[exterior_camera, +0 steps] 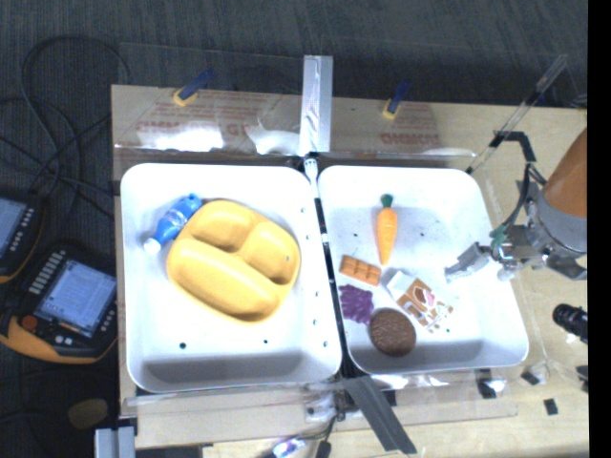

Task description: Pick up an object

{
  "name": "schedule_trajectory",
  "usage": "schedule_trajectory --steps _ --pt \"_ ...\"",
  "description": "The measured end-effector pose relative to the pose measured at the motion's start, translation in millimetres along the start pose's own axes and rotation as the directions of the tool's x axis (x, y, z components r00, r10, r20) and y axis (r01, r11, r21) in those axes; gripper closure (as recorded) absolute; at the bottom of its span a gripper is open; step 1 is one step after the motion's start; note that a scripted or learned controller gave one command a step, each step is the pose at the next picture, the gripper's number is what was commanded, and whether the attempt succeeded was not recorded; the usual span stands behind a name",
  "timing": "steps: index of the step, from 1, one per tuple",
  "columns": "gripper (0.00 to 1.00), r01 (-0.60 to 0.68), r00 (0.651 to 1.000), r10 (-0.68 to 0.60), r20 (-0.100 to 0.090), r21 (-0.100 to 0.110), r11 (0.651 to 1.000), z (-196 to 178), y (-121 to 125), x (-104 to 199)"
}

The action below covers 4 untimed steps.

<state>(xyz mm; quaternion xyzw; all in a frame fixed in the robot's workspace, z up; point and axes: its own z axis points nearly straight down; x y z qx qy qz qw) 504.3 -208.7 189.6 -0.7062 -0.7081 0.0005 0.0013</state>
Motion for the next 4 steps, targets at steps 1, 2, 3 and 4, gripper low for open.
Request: schedule_trajectory --steps 1,2,3,4 --pt "0.0 0.267 0.964 -0.267 0.001 -0.002 0.964 57 -9 -14" --pt "0.0 0.219 0.976 -0.219 0.002 -0.001 0.976 21 76 29" --pt "0.0 0.185 0.983 -0.185 0.007 -0.011 0.983 100 132 74" --pt "1.0 0.186 0.982 -0.186 0.01 -0.011 0.982 90 133 74"
